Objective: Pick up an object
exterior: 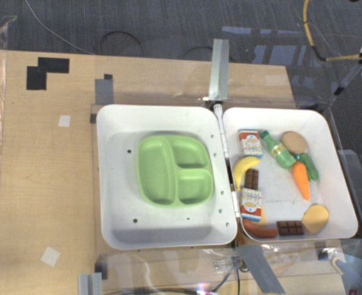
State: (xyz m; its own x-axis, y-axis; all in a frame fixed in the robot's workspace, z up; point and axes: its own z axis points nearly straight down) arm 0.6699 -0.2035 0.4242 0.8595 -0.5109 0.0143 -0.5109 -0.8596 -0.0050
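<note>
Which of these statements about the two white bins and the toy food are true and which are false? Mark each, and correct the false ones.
1. The green divided plate lies in the left bin. True.
2. The carrot lies on the green divided plate. False: it lies in the right bin, beside the green bottle.
3. The banana lies near the right bin's left wall. True.
4. The green divided plate holds a toy sausage. False: the sausage lies along the right bin's near edge.
5. Two small cartons lie in the right bin. True.
</note>
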